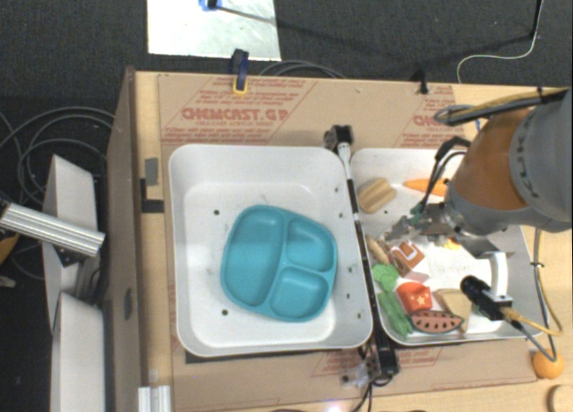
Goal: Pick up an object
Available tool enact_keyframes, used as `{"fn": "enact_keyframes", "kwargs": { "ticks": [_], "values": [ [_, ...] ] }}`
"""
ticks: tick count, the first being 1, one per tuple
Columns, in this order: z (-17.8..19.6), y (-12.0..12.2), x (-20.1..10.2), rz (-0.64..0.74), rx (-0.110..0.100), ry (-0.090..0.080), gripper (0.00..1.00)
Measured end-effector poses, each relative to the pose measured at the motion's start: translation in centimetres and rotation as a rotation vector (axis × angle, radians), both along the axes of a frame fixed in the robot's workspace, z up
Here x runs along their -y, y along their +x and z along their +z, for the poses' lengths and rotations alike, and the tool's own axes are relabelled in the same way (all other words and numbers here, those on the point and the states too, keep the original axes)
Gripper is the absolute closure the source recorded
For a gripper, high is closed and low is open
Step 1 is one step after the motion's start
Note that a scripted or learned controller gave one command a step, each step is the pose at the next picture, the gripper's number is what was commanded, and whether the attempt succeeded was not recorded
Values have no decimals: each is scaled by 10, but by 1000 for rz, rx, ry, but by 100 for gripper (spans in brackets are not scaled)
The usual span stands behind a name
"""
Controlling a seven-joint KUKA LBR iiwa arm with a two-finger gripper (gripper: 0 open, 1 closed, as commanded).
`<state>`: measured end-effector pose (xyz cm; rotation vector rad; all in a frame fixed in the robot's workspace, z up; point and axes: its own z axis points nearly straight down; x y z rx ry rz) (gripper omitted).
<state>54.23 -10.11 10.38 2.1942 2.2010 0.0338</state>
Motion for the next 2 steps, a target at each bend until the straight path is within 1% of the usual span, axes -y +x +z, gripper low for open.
{"fn": "enact_keyframes", "kwargs": {
  "ticks": [2],
  "values": [
    [0, -1, 0, 0, -1, 0, 0]
  ]
}}
